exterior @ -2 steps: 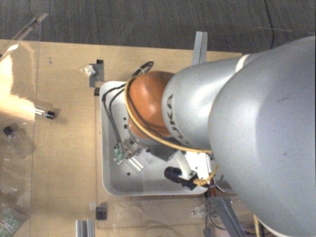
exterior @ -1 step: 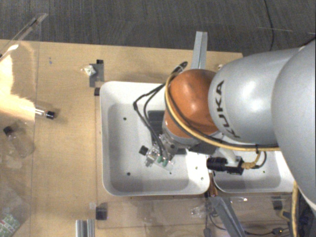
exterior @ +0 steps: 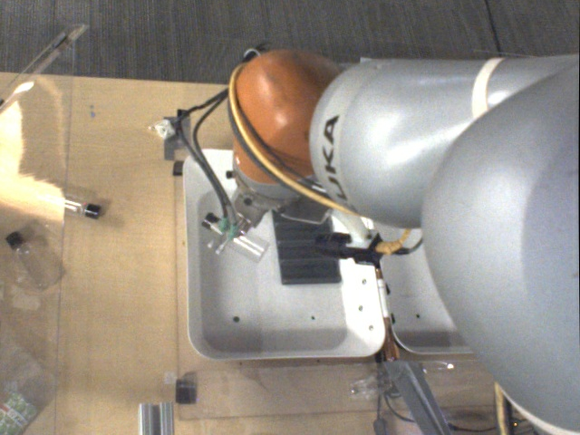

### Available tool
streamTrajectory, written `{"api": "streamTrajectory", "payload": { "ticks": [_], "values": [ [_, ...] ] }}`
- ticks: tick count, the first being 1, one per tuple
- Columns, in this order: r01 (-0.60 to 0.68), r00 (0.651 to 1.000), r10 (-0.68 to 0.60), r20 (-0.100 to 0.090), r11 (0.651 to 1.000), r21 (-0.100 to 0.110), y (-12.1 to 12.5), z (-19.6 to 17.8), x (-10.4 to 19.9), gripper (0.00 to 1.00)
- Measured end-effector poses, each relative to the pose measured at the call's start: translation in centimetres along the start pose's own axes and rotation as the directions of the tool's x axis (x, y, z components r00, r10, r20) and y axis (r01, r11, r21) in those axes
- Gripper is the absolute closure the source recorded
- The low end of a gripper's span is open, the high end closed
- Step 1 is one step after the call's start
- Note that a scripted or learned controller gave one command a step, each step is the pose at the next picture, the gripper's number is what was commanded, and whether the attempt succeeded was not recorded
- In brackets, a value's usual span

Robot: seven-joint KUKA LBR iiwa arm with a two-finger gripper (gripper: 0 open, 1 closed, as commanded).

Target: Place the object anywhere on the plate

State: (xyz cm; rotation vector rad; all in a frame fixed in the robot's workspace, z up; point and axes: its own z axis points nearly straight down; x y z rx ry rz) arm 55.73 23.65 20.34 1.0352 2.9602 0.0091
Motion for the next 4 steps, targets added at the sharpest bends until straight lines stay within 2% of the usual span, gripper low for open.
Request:
{"api": "streamTrajectory", "payload": {
  "ticks": [1,2,3,4],
  "values": [
    [-0.342,0.94,0.342,0.0,0.94,0.005,4.0,5.9,-7.0,1.0],
    [0.209,0.978,-0.209,0.0,0.978,0.002,5.6,3.4,-9.0,1.0],
    [0.162,0.987,-0.162,-0.001,0.987,0.001,6.4,5.1,-8.3,1.0],
    [0.477,0.879,-0.477,-0.001,0.879,0.001,6.1,8.7,-8.0,1.0]
  ]
}}
